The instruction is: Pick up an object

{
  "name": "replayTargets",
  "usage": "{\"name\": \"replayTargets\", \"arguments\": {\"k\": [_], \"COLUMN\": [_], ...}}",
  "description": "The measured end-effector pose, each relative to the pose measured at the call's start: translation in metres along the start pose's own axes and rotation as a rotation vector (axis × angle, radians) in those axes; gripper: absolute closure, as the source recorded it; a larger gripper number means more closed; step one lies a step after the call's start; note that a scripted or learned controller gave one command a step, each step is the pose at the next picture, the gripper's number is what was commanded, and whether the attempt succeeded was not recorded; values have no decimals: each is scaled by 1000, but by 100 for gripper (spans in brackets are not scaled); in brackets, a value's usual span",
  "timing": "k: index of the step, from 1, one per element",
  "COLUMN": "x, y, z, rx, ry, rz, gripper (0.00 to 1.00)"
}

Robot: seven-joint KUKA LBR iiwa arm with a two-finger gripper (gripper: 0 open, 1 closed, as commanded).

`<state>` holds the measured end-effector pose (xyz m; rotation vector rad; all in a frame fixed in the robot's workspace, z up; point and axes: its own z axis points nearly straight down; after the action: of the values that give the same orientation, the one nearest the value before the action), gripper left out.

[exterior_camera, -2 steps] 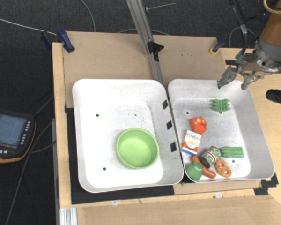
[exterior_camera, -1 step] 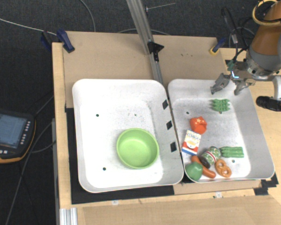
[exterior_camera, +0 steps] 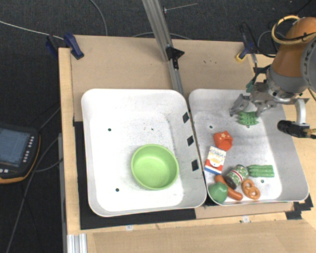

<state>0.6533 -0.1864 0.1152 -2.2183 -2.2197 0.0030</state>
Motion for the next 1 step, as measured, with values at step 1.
{"name": "replayTargets", "arguments": {"k": [1], "x": [0], "y": [2], "z": [-14], "rx": [-6], "ry": [-2], "rz": [0], "gripper": [100]}}
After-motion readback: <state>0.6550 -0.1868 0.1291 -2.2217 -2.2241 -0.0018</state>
